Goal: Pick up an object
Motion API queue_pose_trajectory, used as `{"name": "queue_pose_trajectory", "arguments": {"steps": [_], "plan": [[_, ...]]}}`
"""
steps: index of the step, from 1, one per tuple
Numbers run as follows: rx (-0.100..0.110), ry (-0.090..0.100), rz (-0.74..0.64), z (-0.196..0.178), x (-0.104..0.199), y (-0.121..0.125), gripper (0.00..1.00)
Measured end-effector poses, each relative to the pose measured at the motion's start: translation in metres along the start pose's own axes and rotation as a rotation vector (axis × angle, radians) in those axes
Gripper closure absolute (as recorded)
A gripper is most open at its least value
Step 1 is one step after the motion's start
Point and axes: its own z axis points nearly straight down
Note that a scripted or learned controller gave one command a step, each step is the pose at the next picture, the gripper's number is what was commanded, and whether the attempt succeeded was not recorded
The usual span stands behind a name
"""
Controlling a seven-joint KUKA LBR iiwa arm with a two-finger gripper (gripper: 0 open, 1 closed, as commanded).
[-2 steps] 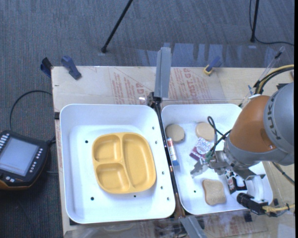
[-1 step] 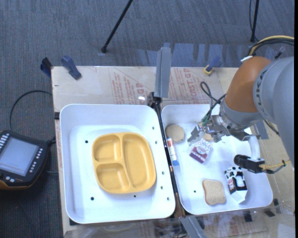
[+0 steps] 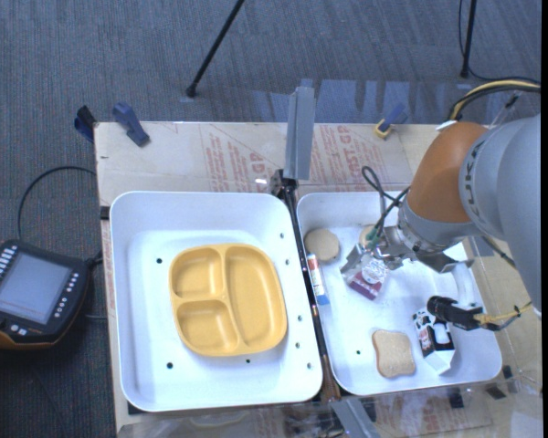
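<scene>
My gripper (image 3: 369, 261) hangs low in the right bin (image 3: 347, 372), near its middle, reaching in from the right. Right under its tip lies a small dark red packet (image 3: 366, 286), partly covered by the gripper. A round tan bun (image 3: 322, 243) rests just left of the gripper, near the bin's back left corner. A slice of toast (image 3: 393, 353) lies at the front of the bin. A small white carton with dark print (image 3: 432, 338) sits at the front right. A white marker with a blue and red body (image 3: 316, 278) lies along the bin's left wall.
The left bin (image 3: 137, 245) holds a yellow divided plate (image 3: 228, 297) at its centre. A grey upright post (image 3: 300, 140) stands behind the gap between the bins. A handheld controller (image 3: 29, 290) lies on the floor at far left.
</scene>
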Motion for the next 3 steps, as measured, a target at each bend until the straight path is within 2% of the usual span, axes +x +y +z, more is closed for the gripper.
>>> {"name": "queue_pose_trajectory", "arguments": {"steps": [1, 2, 3], "plan": [[-0.004, -0.002, -0.003, -0.0111, -0.0004, 0.0016, 1.00], [-0.002, -0.002, -0.003, -0.0102, -0.0002, 0.0011, 0.00], [0.000, 0.000, -0.005, -0.0191, -0.0005, 0.0011, 1.00]]}}
